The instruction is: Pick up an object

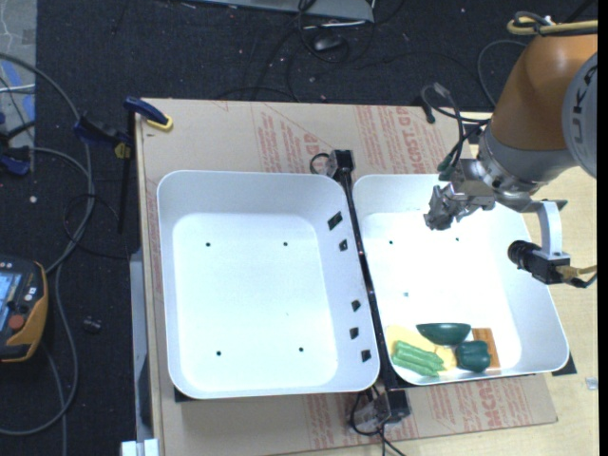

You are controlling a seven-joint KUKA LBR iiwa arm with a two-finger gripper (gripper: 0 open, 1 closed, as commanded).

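The desk was a flat tan board printed with faint red lettering, lying on dark speckled carpet. On it sat two shallow white bins with rounded corners and smooth, glossy walls. The left bin had four small dark dots on its floor. The right bin pressed against it along a black seam carrying small black clips.

The arm came in from three o'clock, a bulky rounded orange band above a grey metal wrist. Its jaws hung over the twelve o'clock part of the right bin; from this angle I could not tell whether they stood wide or narrow, and nothing was visible between them.

The objects lay clustered at the bin's six o'clock edge, well apart from the jaws and at roughly six o'clock from them. Largest was a dark green bowl-shaped piece, smooth and rounded. Beside it, at its seven o'clock, lay a bright green ribbed piece shaped like bundled pods, resting on a pale yellow flat piece. At the bowl's four o'clock sat a teal chunky lump, touching a small orange-brown rectangular block.
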